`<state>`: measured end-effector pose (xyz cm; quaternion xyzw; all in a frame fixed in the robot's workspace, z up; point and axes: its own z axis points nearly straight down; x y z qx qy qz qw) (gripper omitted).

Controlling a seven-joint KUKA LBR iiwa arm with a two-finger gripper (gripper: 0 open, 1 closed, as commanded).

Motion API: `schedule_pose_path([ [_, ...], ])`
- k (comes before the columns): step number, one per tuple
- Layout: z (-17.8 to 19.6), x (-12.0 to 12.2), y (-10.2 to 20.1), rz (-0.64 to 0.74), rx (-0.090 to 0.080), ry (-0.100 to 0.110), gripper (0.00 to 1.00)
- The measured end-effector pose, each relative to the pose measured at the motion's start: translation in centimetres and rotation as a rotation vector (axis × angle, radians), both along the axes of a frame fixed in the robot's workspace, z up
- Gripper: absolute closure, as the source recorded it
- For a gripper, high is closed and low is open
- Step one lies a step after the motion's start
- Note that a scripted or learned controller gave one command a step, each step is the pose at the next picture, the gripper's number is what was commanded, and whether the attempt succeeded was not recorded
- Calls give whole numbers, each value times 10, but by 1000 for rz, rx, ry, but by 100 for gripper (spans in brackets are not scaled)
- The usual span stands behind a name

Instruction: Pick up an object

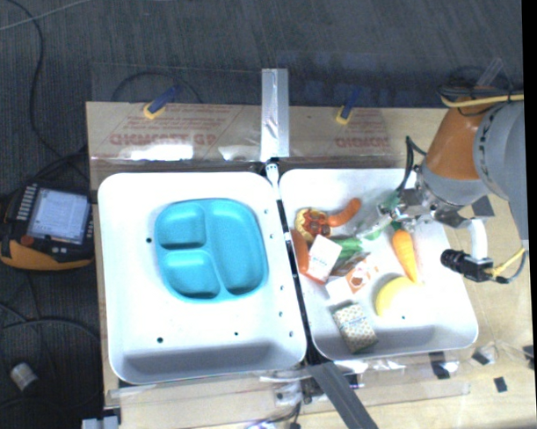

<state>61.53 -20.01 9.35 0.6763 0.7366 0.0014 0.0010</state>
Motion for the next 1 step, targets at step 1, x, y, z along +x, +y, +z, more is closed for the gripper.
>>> schedule_pose_path([
  [1, -1, -15, -12, 65, 6, -16, 0],
])
